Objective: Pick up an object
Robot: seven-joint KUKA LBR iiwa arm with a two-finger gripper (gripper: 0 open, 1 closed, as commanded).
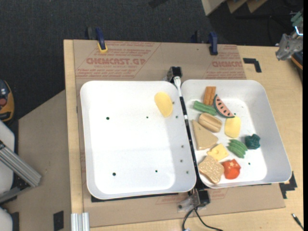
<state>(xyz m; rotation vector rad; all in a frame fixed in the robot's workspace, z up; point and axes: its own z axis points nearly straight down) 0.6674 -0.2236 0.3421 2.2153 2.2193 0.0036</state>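
Toy food pieces lie in the two white bins. A yellow oblong piece [163, 104] lies alone in the left bin [125, 177], near its upper right corner. The right bin [269, 124] holds several pieces: an orange stick [209, 95], a watermelon slice [224, 107], a green pod [206, 108], a bread roll [210, 123], a yellow fruit [233, 127], broccoli [252, 141], a tan wedge [204, 138], cheese [218, 152], a bread slice [211, 169] and a red tomato [231, 169]. My gripper [288, 44] shows as a grey metal part at the far right edge, well above and away from both bins.
The bins sit on a brown cardboard sheet [144, 59] held by two blue clamps [100, 38] at the back. A black bracket [174, 73] stands between the bins at their far end. Cables [192, 211] trail off the front edge.
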